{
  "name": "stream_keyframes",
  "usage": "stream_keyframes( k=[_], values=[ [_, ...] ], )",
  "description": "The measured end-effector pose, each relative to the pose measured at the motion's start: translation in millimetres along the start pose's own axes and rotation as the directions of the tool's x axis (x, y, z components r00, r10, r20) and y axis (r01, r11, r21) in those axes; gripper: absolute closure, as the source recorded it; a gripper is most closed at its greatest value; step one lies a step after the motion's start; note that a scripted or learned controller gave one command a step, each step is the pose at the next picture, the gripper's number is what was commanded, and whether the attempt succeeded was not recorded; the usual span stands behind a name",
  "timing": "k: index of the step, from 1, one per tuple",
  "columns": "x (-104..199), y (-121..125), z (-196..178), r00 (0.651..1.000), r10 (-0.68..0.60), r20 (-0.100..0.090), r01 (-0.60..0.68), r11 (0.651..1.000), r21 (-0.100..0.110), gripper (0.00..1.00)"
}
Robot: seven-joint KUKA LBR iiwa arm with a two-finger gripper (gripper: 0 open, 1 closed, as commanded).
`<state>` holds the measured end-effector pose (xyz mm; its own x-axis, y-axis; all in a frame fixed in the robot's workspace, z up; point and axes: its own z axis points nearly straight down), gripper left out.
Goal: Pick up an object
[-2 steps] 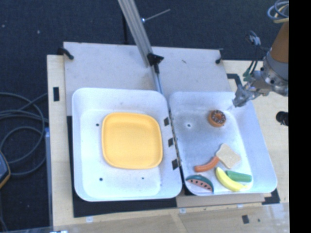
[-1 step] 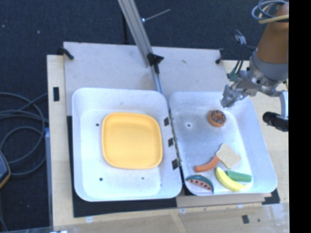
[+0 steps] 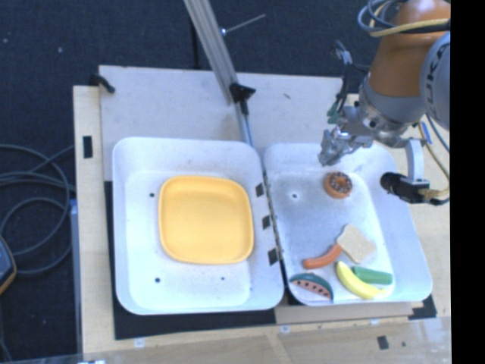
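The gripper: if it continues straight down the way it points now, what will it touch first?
Probably the bare floor of the right bin near its back wall. The gripper hangs just left of the round donut-like toy, so it might clip it; depth is hard to judge here.

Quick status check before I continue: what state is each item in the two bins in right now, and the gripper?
Yellow plate: flat, alone in left bin.
Donut: right bin, far end, apart from gripper.
Bread slice: lying flat, right bin.
Sausage: lying beside bread.
Banana: lying at near edge.
Green piece: resting against banana.
Watermelon slice: lying flat, near corner.
Gripper: above right bin's far edge, holding nothing visible.
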<state>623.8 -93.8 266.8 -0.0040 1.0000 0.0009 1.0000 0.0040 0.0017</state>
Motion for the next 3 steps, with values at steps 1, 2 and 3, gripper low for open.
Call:
stream_keyframes(
  k=[1, 2, 3],
  values=[
    [55.6, -1.9, 15.4, 1.0, 0.0, 0.001, 0.0, 1.0, 0.002, 1.0],
    [110.4, -7.5, 8.9, 1.0, 0.0, 0.0, 0.0, 1.0, 0.0, 1.0],
    [153.9, -15.9, 15.3, 1.0, 0.001, 0.0, -0.001, 1.0, 0.001, 1.0]
  ],
)
